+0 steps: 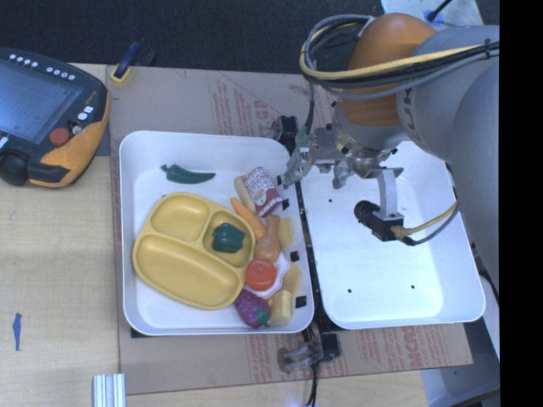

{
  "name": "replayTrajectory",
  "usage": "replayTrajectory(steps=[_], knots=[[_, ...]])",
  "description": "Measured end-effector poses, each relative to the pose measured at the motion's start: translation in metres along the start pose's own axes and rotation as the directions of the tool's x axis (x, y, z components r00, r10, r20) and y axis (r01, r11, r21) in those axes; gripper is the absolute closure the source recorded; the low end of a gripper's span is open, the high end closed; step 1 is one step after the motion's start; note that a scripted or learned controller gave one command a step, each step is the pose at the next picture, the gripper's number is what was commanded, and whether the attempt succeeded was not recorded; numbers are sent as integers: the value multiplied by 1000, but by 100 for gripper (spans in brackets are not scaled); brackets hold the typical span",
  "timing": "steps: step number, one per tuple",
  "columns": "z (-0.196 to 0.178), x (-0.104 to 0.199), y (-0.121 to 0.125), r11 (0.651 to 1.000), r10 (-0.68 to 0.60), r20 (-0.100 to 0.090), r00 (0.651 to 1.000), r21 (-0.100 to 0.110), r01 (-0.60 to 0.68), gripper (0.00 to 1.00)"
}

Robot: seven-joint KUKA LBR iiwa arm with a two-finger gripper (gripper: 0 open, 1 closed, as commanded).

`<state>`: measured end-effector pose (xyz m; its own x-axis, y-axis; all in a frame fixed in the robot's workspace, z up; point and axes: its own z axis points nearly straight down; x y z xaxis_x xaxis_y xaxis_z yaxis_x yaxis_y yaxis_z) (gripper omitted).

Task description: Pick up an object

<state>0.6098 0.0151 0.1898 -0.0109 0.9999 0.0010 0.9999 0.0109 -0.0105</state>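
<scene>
The left bin (136,155) holds several toy foods. A yellow divided tray (182,261) carries a dark green piece (227,237). A green chili (188,174) lies near the bin's back wall. Along the right side sit a wrapped packet (261,189), a carrot (249,216), a red tomato (261,274), a purple piece (253,309) and a yellow block (282,305). My gripper (337,166) hangs under the grey arm over the back left part of the right bin (382,295), close to the divide between the bins. I see nothing in it.
A teach pendant (42,117) lies on the bench at the far left. A small blue and yellow tool (125,61) sits behind the left bin. A black fitting with a cable (375,219) hangs from the arm over the right bin.
</scene>
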Motion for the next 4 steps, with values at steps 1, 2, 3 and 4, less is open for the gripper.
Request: replayTrajectory(steps=[1, 2, 3, 4], knots=[[-1, 19, -46, 1000, 3, 1, 1000, -2, -3, 0], [-3, -43, 16, 1000, 12, 5, 1000, -10, -12, 0], [-69, -52, 47, 1000, 5, 3, 1000, -17, -5, 0], [2, -9, 24, 1000, 2, 1, 1000, 1, -2, 0]])
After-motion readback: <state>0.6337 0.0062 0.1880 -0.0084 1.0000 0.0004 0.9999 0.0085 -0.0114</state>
